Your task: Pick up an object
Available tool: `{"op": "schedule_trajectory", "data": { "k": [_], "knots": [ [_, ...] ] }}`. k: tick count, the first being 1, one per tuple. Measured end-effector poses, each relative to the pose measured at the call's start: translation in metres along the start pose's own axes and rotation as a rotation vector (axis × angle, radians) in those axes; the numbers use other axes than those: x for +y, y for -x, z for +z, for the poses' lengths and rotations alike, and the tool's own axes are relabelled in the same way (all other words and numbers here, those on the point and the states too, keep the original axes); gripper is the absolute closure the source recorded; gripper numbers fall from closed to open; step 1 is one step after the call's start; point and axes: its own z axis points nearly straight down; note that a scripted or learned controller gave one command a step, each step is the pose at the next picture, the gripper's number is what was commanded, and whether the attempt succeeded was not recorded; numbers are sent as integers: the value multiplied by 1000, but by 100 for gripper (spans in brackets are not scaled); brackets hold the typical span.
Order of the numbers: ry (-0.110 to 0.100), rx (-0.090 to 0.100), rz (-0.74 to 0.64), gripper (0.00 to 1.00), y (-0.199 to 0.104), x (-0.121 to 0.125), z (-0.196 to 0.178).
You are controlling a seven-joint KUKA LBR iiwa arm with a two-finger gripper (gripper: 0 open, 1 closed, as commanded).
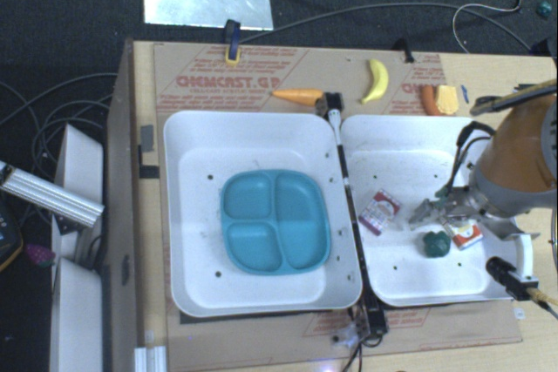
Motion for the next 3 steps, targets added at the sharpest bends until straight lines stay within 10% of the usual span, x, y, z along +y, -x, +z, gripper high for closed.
{"op": "schedule_trajectory", "data": {
  "k": [1, 2, 3],
  "knots": [
    [-18, 11, -2, 0, -31, -29, 15],
    [-13, 11, -2, 100, -31, -27, 3],
    [-14, 12, -6, 100, -127, 16, -87]
  ]
}}
